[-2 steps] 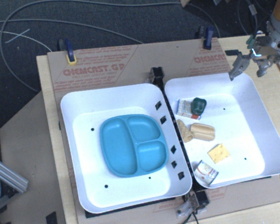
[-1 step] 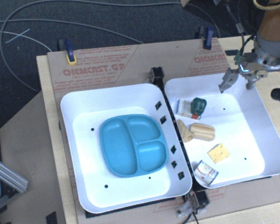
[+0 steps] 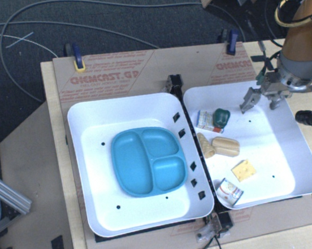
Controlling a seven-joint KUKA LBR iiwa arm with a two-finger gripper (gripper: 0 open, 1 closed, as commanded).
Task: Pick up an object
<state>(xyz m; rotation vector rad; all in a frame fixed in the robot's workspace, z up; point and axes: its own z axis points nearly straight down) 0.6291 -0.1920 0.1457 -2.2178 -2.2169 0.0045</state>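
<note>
Near edge, right bin: a small crumpled white packet with dark and red print (image 3: pixel 229 190) lay against the front-left corner of the right shallow white bin (image 3: pixel 287 149), nearest the camera.
Beside it: a flat yellow wedge like a slice of cheese (image 3: pixel 243 170) lay just behind and to the right of the packet, apart from it.
Middle of right bin: a tan oblong block shaped like a bread roll (image 3: pixel 225 146) lay on the bin floor, touching a smaller tan lump (image 3: pixel 205 145) that sat against the divider between the bins.
Further back: a dark green rounded object with a red spot (image 3: pixel 220 117) rested beside a small white printed wrapper (image 3: pixel 205 121); the two touched or nearly touched.
Left bin: a teal plastic plate with three compartments (image 3: pixel 149 160) lay flat in the centre of the left shallow white bin (image 3: pixel 89 158).
Arm: the grey arm with its orange band (image 3: pixel 300 39) reached in from the right, above the back right corner of the right bin.
Gripper: the two-finger gripper (image 3: pixel 260 99) hung over the back of the right bin, right of the green object and well apart from it; its fingers stood spread, with nothing between them.
Bench: the brown printed board (image 3: pixel 104 74) carried both bins, held by blue clamps (image 3: pixel 78 56) at its back edge.
</note>
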